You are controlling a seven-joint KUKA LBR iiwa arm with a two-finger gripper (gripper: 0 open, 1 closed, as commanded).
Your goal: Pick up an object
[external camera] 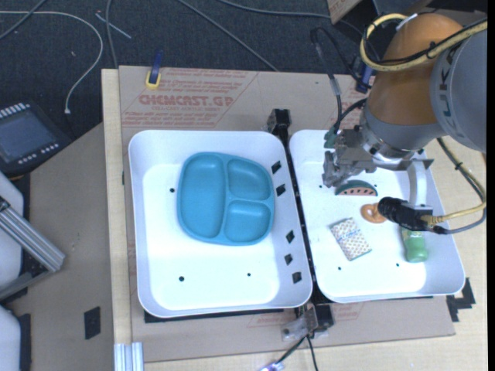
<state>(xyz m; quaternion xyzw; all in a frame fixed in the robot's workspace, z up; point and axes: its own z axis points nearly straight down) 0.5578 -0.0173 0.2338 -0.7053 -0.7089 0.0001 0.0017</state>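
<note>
I am over the right bin (445, 273), reaching in from the right, and the room here is tight at the top: my gripper (340, 170) hangs close to the bin's upper left corner, with the dark divider (292, 199) between the two bins just to its left. The lower half of this bin gives more open white floor, mostly along the bottom rim. The left bin (155, 277) is well apart from me and carries a blue sectioned plate (226, 198) in its middle, with bare floor below it. From this angle I cannot tell how my gripper stands, and I see nothing between its tips. Just below and to the right of it lies a watermelon slice (356, 188), very near. Further down sit an orange round piece (373, 213), a speckled packet (350, 238) and a green block (415, 246) toward the right rim.
</note>
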